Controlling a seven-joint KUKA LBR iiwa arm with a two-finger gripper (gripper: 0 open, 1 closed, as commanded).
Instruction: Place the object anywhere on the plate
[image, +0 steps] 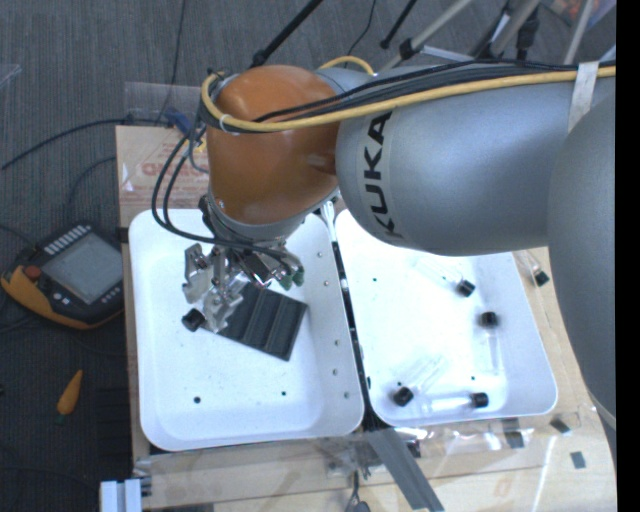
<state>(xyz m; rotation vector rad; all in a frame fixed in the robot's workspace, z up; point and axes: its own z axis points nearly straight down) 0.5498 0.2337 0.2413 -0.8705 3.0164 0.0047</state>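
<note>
A dark grey ribbed slab lies flat and slightly turned in the middle of the left white bin. My gripper hangs from the orange wrist band and sits low over the slab's left edge, close to the bin floor. Whether it touches the slab I cannot tell. The arm's bulk hides the back part of the left bin. No plate is recognisable.
The right white bin holds clear plastic pieces with small black caps. The raised rims between the two bins run down the middle. A teach pendant lies on the floor to the left.
</note>
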